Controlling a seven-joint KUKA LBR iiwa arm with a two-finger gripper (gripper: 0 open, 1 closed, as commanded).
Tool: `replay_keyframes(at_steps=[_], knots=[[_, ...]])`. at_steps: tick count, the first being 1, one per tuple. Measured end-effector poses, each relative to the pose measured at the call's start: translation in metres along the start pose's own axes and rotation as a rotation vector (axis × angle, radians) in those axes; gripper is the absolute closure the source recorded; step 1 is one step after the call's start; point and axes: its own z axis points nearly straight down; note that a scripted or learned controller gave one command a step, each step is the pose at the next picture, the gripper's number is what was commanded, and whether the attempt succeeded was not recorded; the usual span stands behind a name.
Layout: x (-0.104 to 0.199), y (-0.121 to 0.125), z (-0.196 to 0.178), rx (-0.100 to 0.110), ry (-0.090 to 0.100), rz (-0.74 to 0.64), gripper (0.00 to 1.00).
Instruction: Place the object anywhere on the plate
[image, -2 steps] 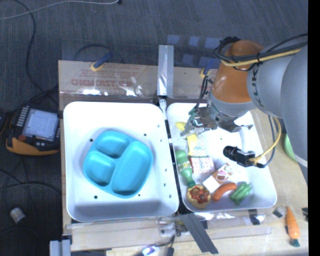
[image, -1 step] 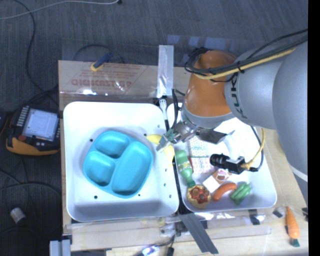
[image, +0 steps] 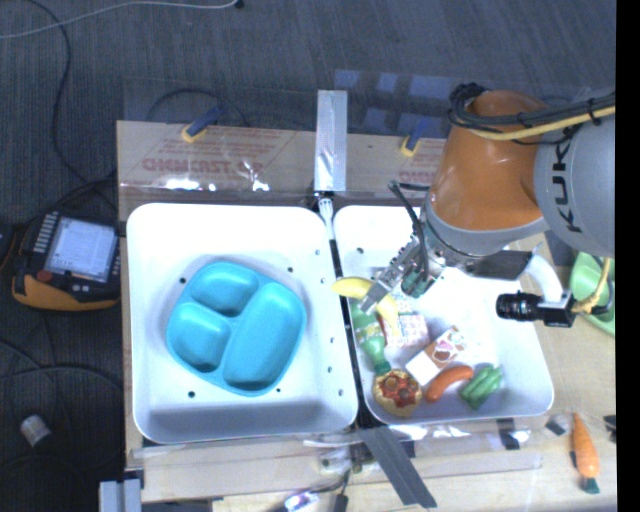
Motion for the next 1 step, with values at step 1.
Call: replay_keyframes(at_steps=[1], knots=[[0.0416,0.0698,0.0150,-0.001,0.001,-0.163,1.00]])
